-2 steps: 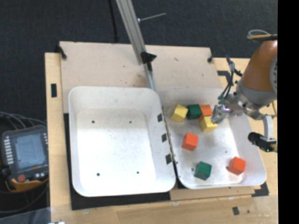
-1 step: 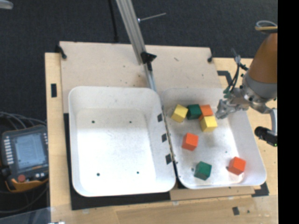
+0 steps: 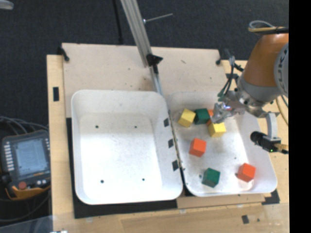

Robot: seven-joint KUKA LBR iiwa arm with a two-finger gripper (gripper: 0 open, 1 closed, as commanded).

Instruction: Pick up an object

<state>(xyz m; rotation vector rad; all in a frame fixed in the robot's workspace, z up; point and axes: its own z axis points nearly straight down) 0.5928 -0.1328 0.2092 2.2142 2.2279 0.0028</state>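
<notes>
The right bin holds several small cubes. A yellow cube and a green cube sit side by side near its back. Another yellow cube lies just below my gripper, which hangs low over the back of the bin. A sliver of orange shows beside the gripper. An orange cube rests mid-bin, a green cube near the front, and an orange cube at the front right.
The left bin stands beside the right one, sharing a raised rim in the middle. A slanted metal post rises from the bench behind the bins. A pendant with a screen lies off the bench at the left.
</notes>
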